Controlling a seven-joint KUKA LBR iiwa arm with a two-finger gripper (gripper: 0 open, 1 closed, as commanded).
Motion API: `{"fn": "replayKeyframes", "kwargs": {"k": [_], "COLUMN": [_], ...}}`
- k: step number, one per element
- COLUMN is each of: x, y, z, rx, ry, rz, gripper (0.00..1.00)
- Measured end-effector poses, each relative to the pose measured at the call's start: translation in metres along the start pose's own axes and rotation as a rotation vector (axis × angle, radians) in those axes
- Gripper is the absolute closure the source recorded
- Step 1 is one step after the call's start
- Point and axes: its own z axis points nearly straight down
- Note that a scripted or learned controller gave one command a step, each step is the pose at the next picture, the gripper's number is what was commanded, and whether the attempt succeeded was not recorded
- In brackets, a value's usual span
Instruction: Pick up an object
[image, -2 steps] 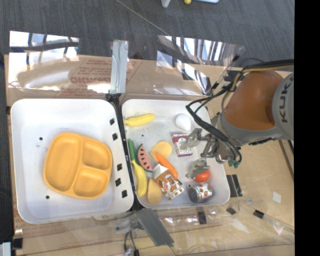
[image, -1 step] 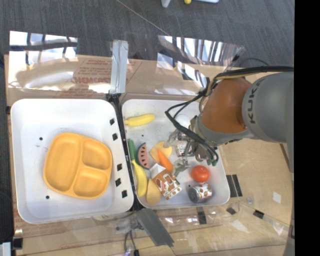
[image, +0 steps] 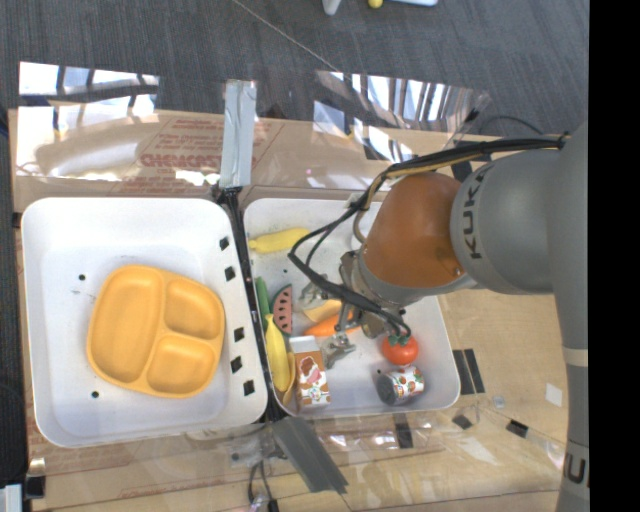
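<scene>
Objects for picking sit in the right bin (image: 440, 385), all loose. Near edge: small carton (image: 311, 382) with fruit print, and a printed cup (image: 400, 384) on its side. Just behind the cup, a tomato (image: 401, 349). Yellow banana (image: 277, 352) lies along the left wall beside the carton, watermelon slice (image: 284, 308) and a green piece (image: 263, 298) behind it. Gripper (image: 340, 345) hangs low over the bin's middle, near an orange piece (image: 321, 326); claw state can't be told, wrist and cables cover it. Far end: yellow corn-like item (image: 279, 240). Left bin (image: 50, 240) holds a yellow divided plate (image: 155, 330). Grey arm (image: 520, 220) with orange band (image: 415, 235) enters from the right.
</scene>
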Motion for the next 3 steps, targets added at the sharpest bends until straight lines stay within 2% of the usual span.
{"fn": "replayKeyframes", "kwargs": {"k": [1, 2, 3], "x": [0.010, 0.034, 0.015], "y": [0.006, 0.013, 0.012], "z": [-0.004, 0.002, 0.004], "rx": [0.005, -0.009, -0.003], "ry": [-0.015, 0.009, 0.017], "rz": [-0.094, -0.140, -0.054], "gripper": [0.00, 0.00, 0.00]}}
